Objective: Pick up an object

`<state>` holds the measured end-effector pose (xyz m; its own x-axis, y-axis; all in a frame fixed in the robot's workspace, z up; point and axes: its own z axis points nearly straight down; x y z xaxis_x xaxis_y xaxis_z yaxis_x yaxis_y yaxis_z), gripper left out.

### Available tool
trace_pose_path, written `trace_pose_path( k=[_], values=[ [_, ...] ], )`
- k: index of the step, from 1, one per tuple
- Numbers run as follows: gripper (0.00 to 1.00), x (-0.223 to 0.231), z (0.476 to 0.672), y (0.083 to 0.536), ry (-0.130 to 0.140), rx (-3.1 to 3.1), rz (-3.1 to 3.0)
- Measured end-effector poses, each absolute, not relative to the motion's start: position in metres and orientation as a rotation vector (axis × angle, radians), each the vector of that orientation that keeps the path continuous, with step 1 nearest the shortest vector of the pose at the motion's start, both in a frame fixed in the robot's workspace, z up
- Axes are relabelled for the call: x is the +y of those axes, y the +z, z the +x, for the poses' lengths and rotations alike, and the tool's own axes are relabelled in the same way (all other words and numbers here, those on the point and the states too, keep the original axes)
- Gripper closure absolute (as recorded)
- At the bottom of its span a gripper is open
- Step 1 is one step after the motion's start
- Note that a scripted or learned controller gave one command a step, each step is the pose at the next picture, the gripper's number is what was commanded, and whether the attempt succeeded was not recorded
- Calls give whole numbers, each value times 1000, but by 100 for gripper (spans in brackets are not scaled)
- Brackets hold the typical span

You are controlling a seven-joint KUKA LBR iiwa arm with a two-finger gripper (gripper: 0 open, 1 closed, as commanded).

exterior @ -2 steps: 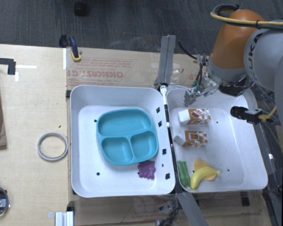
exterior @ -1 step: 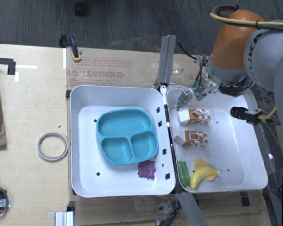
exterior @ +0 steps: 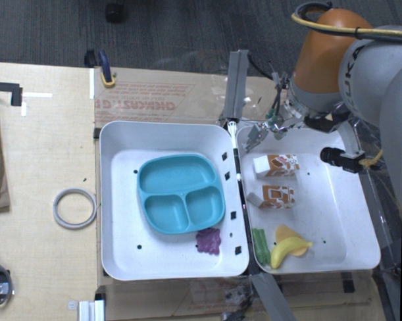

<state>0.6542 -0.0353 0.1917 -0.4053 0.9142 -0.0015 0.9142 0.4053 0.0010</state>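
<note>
The tool hangs at the upper right of the frame, its grip state unreadable, just above the upper milk carton in the right bin

Two white bins, two cartons, one blue tray, one banana, one grape bunch.

Overhead slanted view over both bins
</note>
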Motion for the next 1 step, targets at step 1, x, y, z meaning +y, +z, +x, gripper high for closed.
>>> trace_pose_path(
  k=[1],
  values=[
    [0,-131,658,175,-2,2580,1788]
  ],
)
